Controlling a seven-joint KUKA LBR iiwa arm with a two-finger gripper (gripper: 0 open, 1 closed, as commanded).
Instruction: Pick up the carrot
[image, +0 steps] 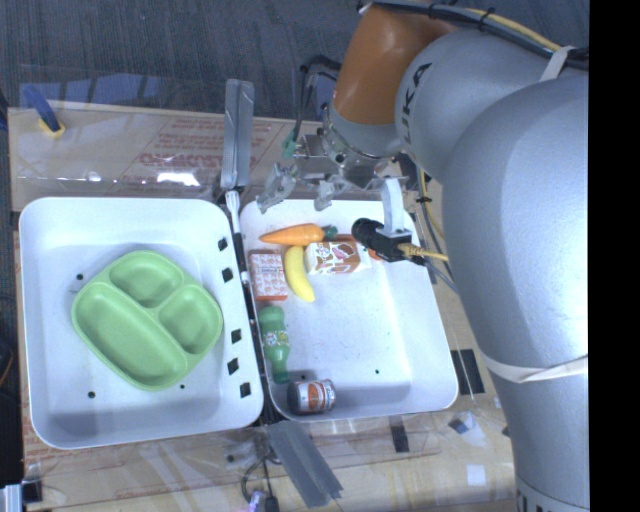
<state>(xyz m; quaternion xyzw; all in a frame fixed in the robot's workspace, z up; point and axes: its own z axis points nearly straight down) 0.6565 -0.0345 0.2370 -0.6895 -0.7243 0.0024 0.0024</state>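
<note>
With the gripper (300, 192) spread wide just above the carrot (292, 235), it should descend straddling the carrot's middle, clear of the banana (298, 274).

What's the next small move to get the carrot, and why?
Probably lower the gripper a little toward the carrot. The fingers look spread and sit just above it at the right bin's far edge; the banana lies close below, so descend straight.

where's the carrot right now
The carrot lies at the far end of the right bin, just above the banana, below the gripper.
</note>
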